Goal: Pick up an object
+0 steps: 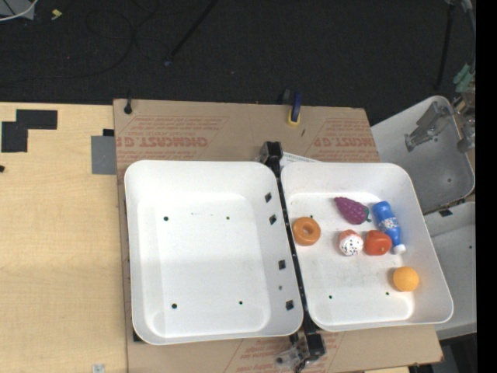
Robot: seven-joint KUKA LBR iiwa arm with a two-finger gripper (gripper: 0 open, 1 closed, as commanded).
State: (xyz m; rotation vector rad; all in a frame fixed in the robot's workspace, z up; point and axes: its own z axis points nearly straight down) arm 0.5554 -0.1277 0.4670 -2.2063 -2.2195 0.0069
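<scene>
Two shallow white bins sit side by side on a brown cardboard sheet (233,130) printed with red lettering, laid over a pale wooden bench (54,239). Dark floor with cables lies beyond. Left bin (147,286) and right bin (435,301) meet at black clips. In the right bin lie an orange ring (306,231), purple fruit (351,209), blue bottle (387,221), white dotted ball (350,244), red piece (377,243) and orange ball (404,279), clustered toward its far half.
</scene>
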